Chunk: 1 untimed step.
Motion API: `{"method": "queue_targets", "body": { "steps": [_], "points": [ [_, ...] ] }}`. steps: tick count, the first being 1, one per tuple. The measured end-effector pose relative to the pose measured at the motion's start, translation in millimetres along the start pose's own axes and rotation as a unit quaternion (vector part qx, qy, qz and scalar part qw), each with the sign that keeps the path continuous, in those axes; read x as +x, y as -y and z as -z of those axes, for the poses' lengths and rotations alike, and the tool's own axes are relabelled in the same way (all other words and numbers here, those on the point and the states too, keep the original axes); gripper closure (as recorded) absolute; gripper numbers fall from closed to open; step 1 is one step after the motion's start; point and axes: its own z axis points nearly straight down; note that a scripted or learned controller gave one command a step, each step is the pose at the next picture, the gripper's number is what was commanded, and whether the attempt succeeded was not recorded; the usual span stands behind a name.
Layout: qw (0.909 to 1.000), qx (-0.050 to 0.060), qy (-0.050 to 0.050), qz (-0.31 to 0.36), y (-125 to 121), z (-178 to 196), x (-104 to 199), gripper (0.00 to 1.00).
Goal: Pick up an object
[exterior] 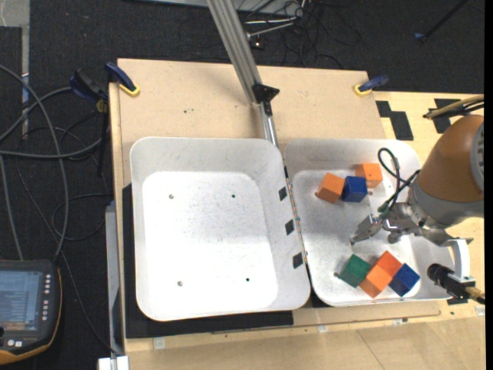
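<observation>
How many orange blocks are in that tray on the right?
3: two near the far side, the left orange block and the far orange block, and the near orange block between green and blue. The arm could hide more.

Two shallow white bins sit side by side on the tan tabletop [208, 102], the left bin [146, 206] and right bin [308, 276] touching. Blue clamps grip its far left corner [119, 77] and far right corner [371, 85].
</observation>
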Motion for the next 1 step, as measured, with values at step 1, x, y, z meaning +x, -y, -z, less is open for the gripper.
{"method": "queue_targets", "body": {
  "steps": [1],
  "points": [
    [1.0000, -0.003, 0.001, 0.000, -0.1, -11.6, 0.4, 0.00]
  ]
}}
